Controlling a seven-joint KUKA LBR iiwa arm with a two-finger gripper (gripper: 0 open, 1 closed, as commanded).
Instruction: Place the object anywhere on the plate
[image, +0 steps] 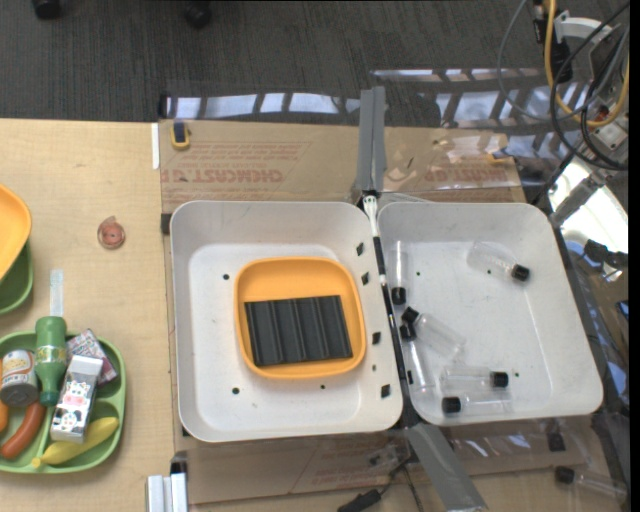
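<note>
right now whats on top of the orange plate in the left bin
A dark ribbed rectangular object lies flat on the orange plate, covering its middle. The plate surface beneath it is hidden; the rim shows all around.

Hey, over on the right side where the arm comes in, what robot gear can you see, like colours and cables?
Above the right bin, in the upper right corner, hangs a tangle of cables: a yellow one, several black loops and some white pieces. Below them, by the bin's far corner, lies a bright, shiny strip; what it belongs to I cannot tell.
</note>
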